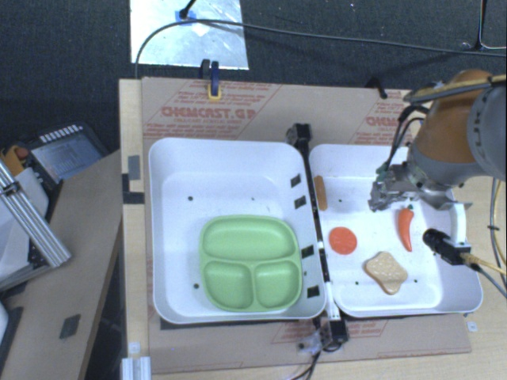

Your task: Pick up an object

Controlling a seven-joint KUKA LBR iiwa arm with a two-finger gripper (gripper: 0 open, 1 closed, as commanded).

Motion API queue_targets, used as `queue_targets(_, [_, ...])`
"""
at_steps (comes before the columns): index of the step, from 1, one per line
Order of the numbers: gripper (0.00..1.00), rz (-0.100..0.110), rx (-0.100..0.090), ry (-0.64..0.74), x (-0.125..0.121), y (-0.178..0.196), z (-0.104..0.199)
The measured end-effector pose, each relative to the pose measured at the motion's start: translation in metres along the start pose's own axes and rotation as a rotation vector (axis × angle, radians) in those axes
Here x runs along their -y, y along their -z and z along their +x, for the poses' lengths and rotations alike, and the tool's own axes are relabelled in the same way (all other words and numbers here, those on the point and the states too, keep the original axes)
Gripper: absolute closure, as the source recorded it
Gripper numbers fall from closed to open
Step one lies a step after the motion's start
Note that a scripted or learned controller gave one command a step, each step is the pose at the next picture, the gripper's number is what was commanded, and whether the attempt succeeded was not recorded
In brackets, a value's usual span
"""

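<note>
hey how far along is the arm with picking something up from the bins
Done: the gripper has reached over the right bin, beside the carrot. In hand: nothing visibly held. The carrot, tomato slice, bread piece and the brown stick lie on the bin floor; the green tray sits in the left bin. Left: the grasp and lift.

a green plate (250,262) sits in the left bin (170,165). in the right bin (455,295), the gripper (388,194) hangs at ten o'clock from a carrot (405,228). a red slice (343,240) lies near a toast (386,271).
</note>
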State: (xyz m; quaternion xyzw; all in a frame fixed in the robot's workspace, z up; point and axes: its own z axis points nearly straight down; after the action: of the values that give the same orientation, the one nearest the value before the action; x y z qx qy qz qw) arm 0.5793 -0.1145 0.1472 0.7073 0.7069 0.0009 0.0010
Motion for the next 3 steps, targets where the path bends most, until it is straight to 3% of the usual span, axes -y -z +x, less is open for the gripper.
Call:
queue_targets(2, [1.00,-0.004,0.001,0.005,-0.009,0.110,-0.002])
queue_targets(3, [1.00,-0.001,0.000,0.005,-0.010,0.125,-0.002])
